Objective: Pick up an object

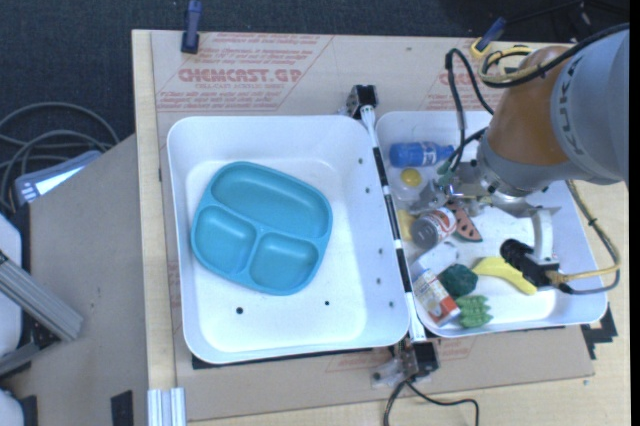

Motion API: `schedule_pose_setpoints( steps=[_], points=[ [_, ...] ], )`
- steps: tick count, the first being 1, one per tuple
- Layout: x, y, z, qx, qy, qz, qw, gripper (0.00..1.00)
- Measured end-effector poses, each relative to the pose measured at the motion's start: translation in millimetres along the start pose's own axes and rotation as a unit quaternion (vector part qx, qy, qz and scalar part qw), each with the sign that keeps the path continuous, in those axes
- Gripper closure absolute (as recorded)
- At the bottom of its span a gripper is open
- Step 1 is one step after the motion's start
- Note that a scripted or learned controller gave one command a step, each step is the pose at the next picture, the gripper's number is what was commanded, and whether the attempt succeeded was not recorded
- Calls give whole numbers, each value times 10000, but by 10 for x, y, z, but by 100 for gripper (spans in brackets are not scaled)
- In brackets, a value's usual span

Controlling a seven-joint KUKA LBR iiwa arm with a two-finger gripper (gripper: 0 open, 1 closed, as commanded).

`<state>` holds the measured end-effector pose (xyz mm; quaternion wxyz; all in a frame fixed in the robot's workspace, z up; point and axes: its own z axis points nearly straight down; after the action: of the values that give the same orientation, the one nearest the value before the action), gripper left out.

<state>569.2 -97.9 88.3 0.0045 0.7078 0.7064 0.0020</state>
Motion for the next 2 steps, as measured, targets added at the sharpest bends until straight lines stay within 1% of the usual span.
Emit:
schedule_pose_setpoints(
  steps=[1, 2],
  points=[
    [6, -1, -87, 1, 1, 2, 10000, 100],
    [705, 59, -968, 43, 22, -13, 10000, 100]
  ],
)
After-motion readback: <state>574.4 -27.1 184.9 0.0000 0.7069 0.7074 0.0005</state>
